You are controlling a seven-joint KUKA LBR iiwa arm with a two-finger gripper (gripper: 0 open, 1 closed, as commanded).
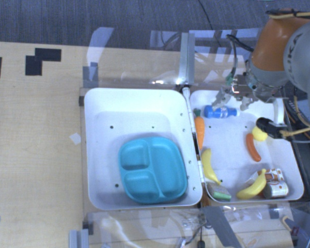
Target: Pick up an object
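My gripper [233,100] hangs over the far end of the right bin [294,161], open, with nothing between its fingers. A blue bottle [220,112] lies on its side just below and in front of the fingertips, apart from them. Other things in this bin: an orange carrot [199,128] along the left wall, a banana [209,167] below it, a second banana [252,188] near the front, a red sausage [253,147], a small yellow fruit [258,134], a can [275,184] in the front right corner and a green piece [220,194].
The left bin [101,118] holds a teal divided plate [152,168] toward its front. A metal divider [188,61] rises between the bins at the back. The arm comes in over the right bin's far right corner.
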